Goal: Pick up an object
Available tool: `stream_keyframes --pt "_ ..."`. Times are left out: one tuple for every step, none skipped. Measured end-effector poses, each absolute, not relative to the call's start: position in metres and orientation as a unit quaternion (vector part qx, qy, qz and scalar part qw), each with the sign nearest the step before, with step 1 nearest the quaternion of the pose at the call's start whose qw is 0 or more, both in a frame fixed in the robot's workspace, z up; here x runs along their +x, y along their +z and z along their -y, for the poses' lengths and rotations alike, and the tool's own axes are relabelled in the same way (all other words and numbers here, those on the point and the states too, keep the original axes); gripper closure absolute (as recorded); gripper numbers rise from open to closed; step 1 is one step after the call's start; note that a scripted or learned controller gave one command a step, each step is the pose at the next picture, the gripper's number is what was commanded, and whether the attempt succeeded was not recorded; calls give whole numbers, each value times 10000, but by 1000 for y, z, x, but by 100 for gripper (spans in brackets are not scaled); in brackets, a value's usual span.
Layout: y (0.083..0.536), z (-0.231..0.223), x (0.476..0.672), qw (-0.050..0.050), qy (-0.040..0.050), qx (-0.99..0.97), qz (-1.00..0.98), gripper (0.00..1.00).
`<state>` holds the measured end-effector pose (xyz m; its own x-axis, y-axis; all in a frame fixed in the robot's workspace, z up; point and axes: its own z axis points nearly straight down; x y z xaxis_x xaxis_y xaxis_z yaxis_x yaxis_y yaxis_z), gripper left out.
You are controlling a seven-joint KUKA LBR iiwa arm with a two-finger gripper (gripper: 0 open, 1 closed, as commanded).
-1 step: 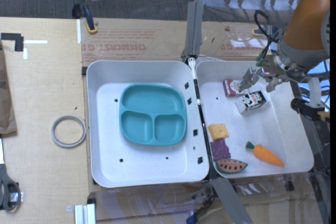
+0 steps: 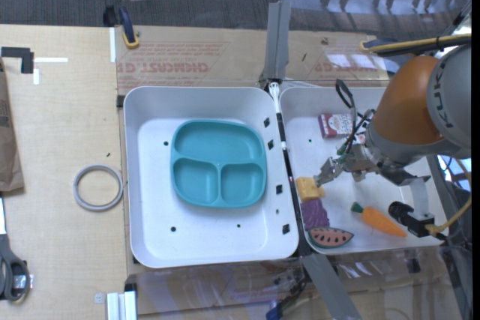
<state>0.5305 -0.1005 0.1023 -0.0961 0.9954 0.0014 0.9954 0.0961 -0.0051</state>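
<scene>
Reaching low into the right bin [image 2: 300, 110], your gripper [image 2: 328, 173] hangs beside the yellow cheese wedge [image 2: 307, 187], probably targeting it; jaws' spread cannot be told.

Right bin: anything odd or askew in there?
Nothing stands out. The toys sit loose in the right bin: yellow piece, purple piece, watermelon slice, carrot. The gripper hangs beside the yellow piece.

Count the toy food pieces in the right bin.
4: yellow cheese by the left wall, purple piece below it, watermelon slice at the front, carrot rightward. The arm may hide others.
</scene>
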Motion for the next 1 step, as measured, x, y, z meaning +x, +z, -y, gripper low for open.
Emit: stream_keyframes --pt "192 164 482 13 11 -6821 7312 0"
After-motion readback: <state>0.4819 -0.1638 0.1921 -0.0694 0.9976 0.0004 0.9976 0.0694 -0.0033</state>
